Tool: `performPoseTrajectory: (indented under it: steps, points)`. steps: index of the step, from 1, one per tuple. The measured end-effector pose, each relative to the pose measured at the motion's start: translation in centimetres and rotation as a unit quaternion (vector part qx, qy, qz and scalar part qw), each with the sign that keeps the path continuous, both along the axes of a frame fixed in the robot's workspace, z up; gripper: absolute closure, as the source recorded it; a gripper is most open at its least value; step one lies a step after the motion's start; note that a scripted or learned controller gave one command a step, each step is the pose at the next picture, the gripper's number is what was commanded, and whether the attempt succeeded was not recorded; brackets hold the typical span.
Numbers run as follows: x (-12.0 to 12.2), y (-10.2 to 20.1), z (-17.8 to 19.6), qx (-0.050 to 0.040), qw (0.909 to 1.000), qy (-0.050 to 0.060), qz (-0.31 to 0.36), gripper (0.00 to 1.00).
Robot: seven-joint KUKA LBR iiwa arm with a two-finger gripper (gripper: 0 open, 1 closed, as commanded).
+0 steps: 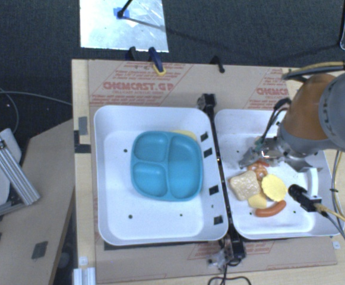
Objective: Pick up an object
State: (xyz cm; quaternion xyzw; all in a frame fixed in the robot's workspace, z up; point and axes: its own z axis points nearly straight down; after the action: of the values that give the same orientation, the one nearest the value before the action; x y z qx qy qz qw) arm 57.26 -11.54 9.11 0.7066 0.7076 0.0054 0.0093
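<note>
My gripper (260,155) hangs low in the right bin (236,134), just above the far edge of a small heap of toy food, and from this slant I cannot tell if it is open or closed. The nearest thing to pick is a small orange piece (257,168) directly under me, partly hidden. Touching it are a beige chunk (244,184) with a rough, bread-like surface and a flat yellow disc (274,187) that looks smooth. Closer to the near wall lie a small yellow lump (257,202) and a glossy red sausage (270,209), thin and curved. Because the pieces are packed together, I think I should come down straight on one piece only; the beige chunk, blocky and matte, looks easiest to grip. In the left bin (114,136) rests a blue plate (166,164) with three compartments, hard-looking plastic.
</note>
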Motion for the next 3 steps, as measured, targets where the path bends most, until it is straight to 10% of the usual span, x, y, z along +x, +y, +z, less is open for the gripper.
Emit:
performPoseTrajectory:
  steps: [1,3]
  points:
    - [0.2,-0.2,1.2,-0.0028,1.0000,-0.002,0.000,1.00]
    - [-6.0,6.0,17.9,0.0034,1.0000,0.006,0.004,1.00]
